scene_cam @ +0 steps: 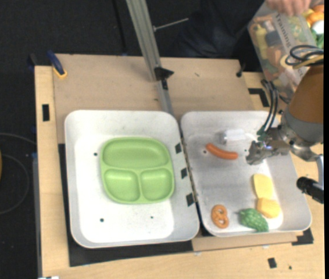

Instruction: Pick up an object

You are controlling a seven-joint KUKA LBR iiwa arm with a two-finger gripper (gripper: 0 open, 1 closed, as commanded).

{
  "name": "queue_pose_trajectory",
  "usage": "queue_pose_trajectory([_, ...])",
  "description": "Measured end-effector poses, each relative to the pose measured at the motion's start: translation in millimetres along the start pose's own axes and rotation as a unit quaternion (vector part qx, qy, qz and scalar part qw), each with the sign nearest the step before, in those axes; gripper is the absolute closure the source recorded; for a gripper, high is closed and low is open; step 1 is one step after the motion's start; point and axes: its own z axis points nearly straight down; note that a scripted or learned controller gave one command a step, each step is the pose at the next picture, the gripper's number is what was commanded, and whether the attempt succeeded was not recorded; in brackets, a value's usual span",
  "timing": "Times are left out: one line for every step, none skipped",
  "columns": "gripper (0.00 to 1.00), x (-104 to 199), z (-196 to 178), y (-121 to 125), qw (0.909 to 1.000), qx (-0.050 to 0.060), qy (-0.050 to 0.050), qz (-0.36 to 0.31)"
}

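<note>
Looking down on the bench, I have the grey arm with its orange band [307, 97] reaching in from the right, and its dark two-finger gripper [256, 154] hangs low over the right-hand shallow white bin [202, 211], near the bin's upper middle; whether the fingers are spread or closed I cannot tell, since the tool is a small dark blur from here, and I see nothing held. The closest candidate is the slim orange-red toy sausage [222, 151], lying just beside the gripper toward the bin's centre and apart from it; a small whitish translucent piece [233, 136] sits just above the sausage; further down the bin lie a pale yellow block [263, 185] touching a darker yellow block [269, 207], a green leafy toy [254, 220] and a brown pretzel-shaped toy [220, 215] near the front rim. The left-hand shallow white bin [83, 225] carries a light green three-compartment plastic tray [136, 169]. I judge this to be the approach step, with no grasp made yet; the next move calls for shifting the gripper over one item, probably the sausage, setting the fingers across its narrow width, then descending and closing; a round thin toy may roll away.
</note>
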Motion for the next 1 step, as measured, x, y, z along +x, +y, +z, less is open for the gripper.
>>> queue_pose_trajectory([1.0, 51.1, -9.4, 5.4, 1.0, -0.001, 0.001, -0.001])
